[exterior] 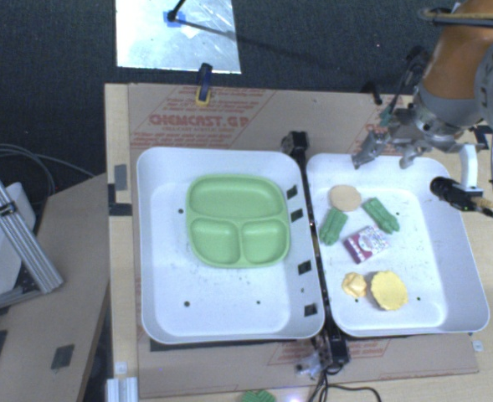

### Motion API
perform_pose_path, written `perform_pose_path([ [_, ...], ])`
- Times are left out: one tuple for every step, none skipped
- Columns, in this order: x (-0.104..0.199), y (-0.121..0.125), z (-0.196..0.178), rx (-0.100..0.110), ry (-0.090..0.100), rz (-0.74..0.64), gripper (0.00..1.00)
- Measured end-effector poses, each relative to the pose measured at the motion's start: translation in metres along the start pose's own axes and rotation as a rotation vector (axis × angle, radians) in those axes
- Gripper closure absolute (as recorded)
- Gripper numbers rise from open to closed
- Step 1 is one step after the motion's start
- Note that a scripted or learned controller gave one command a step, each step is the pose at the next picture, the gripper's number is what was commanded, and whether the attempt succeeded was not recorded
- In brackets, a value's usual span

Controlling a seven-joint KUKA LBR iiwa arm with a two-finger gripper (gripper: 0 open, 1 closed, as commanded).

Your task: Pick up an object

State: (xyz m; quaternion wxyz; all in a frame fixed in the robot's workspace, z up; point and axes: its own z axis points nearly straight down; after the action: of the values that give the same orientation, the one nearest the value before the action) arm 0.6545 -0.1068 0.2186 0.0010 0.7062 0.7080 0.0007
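Camera view: fingers (386,151) above tan disc (344,197).

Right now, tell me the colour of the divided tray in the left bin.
Light green tray, seen best in the camera view.

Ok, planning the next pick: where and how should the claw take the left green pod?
Probably across the middle of the left green pod, from above. It lies flat and long, slanting, with bare bin floor along both sides; its top end nears the tan disc.
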Motion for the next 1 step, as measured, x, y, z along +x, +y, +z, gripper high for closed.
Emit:
perform_pose_path([
  [-0.0424, -0.0311, 0.141, 0.008, 0.0, 0.006, 0.0],
])
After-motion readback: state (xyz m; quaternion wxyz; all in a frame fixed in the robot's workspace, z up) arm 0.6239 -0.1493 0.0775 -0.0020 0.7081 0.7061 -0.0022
